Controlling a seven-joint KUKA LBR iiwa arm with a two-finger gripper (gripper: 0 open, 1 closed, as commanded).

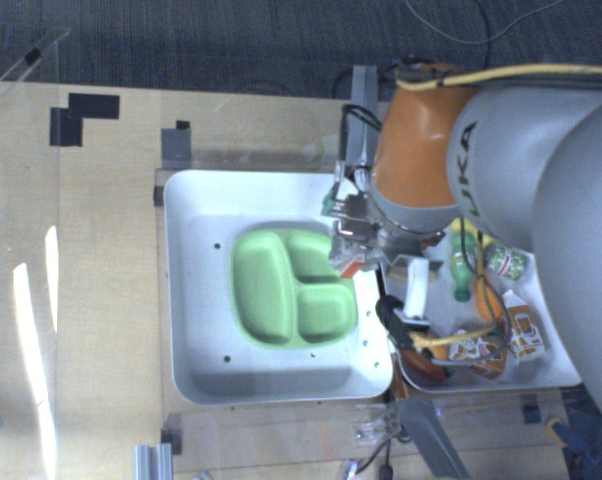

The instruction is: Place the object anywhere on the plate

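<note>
Claw (348,253) of the grey arm (541,168) is seen lowered at the right rim of the green plate (271,288), close to the wall shared by the two bins. Whether it is spread wide or drawn narrow cannot be told, since its lower end is crowded by the wrist hardware above it. The arm is stretched in from the right, and its broad grey body is laid across much of the right bin (551,353). The orange band (416,158) is set just above and to the right of the claw, and the wrist is pointed down and to the left.

A small reddish piece (347,266), apparently the object to be placed, is seen right at the claw's tip, by the edge of the plate's upper right compartment. Whether it is gripped, or already rested on the plate, cannot be made out.

The plate is divided into one long compartment on the left and two smaller ones on the right, and it is laid near the middle of the left bin (196,268).

In the right bin, a green bottle (462,268), a green-and-white packet (506,262) and an orange-brown carton (521,333) are crowded together, partly hidden by the arm. Black tape marks (81,116) are seen on the bench at upper left, well apart from both bins.
</note>
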